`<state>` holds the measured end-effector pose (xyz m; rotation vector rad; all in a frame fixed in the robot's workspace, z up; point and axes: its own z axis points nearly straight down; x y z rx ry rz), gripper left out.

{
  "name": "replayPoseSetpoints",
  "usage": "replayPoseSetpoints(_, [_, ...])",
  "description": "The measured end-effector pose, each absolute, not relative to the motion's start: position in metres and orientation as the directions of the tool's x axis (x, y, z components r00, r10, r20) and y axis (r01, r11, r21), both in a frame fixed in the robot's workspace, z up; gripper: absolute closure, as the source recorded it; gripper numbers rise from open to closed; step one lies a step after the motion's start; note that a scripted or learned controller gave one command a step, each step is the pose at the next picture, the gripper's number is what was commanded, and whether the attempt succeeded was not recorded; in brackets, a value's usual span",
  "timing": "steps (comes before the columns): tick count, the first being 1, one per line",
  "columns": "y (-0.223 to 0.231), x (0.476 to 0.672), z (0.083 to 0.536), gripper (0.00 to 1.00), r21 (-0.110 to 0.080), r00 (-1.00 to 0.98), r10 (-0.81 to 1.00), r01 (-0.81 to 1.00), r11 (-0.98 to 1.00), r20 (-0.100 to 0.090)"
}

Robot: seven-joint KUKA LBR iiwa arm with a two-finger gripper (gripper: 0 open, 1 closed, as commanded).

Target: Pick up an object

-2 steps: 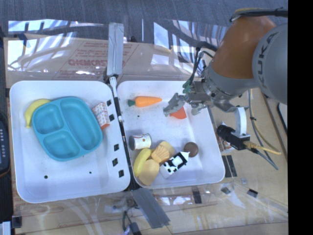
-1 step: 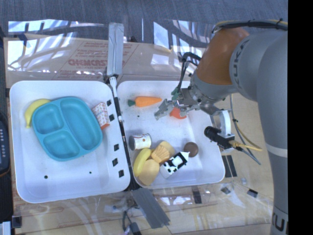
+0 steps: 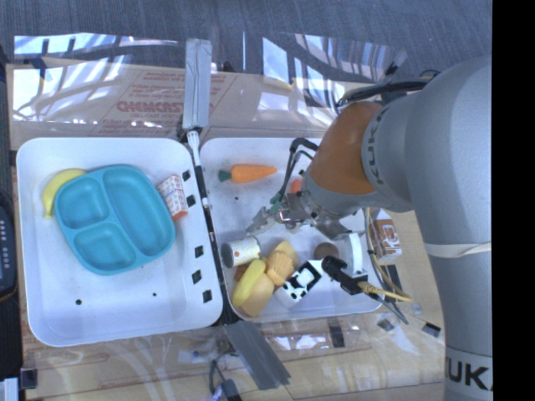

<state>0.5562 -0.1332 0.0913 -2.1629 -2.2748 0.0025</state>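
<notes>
In the right bin (image 3: 251,153), my gripper (image 3: 266,216) hangs low over the middle of the floor, pointing left. An orange carrot (image 3: 251,173) lies above it near the back wall. Just below the gripper lies a small white cylinder (image 3: 242,250) on its side. Further toward the front sit a yellow lemon-like fruit (image 3: 253,286), a pale yellow lumpy piece (image 3: 282,262) and a black-and-white cube (image 3: 300,281). A brown round thing (image 3: 324,250) lies partly under the wrist. Nothing shows clearly in the gripper.
The left bin (image 3: 50,307) holds a blue divided plate (image 3: 113,216), a yellow banana (image 3: 57,185) tucked under its far left edge, and a small orange-and-white can (image 3: 173,196) by the right wall. The arm covers the right bin's right side.
</notes>
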Motion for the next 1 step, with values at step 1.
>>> replayPoseSetpoints(1, [-0.1509,0.6522,0.0914,0.0,-0.004,0.004,1.0,1.0,-0.004,0.001])
